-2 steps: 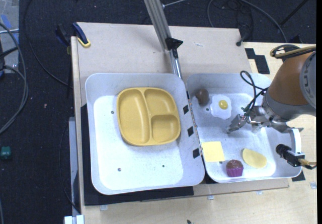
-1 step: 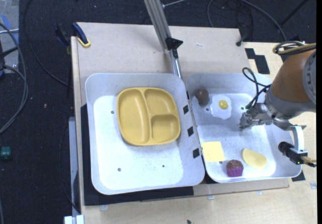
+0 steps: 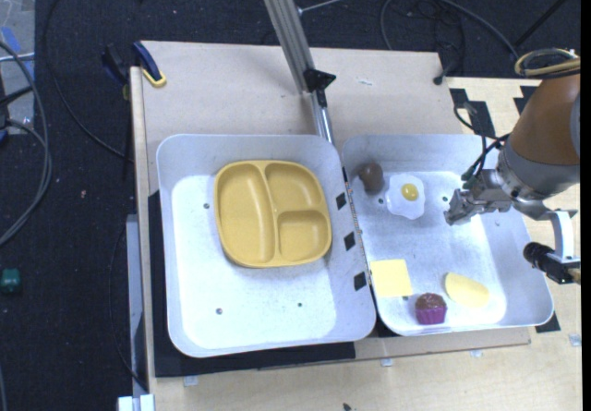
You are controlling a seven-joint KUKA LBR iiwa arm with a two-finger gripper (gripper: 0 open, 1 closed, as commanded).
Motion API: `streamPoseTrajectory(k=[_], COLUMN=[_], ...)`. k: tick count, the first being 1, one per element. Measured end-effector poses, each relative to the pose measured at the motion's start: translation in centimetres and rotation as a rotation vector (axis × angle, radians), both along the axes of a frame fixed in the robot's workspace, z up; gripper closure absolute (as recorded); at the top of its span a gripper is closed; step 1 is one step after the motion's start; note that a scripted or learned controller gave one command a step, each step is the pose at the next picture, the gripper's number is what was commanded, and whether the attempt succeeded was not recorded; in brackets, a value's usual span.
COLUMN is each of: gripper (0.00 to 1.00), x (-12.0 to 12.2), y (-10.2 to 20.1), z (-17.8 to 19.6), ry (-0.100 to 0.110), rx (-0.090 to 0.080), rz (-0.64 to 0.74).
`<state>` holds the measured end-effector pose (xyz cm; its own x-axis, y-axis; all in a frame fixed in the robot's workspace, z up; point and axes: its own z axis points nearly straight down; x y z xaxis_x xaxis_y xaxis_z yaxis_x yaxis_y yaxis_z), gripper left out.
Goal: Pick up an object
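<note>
tool (image 3: 459,211) beside fried egg (image 3: 407,195)

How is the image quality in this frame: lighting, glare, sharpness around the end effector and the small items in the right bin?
Camera view: even overhead light, soft short shadows; the right bin is bright white, nearly washed out, though the fried egg toy still reads; the yellow divided plate is crisp; the end effector is small and slightly blurred, its fingers unclear; the floor around the bench is dark.
</note>
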<state>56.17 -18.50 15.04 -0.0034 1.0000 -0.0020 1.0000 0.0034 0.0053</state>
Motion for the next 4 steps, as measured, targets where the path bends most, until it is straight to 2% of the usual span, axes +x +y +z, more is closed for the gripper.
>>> streamPoseTrajectory(k=[1, 2, 3, 4], gripper=[1.0, 1.0, 1.0, 1.0], x=[1.1, 1.0, 0.0, -0.4], y=[0.1, -0.2, 5.7, 11.5], z=[5.9, 12.2, 12.4, 10.8], ry=[-0.002, -0.002, 0.005, 0.007], rx=[-0.001, -0.001, 0.003, 0.004], rz=[0.0, -0.001, 0.004, 0.005])
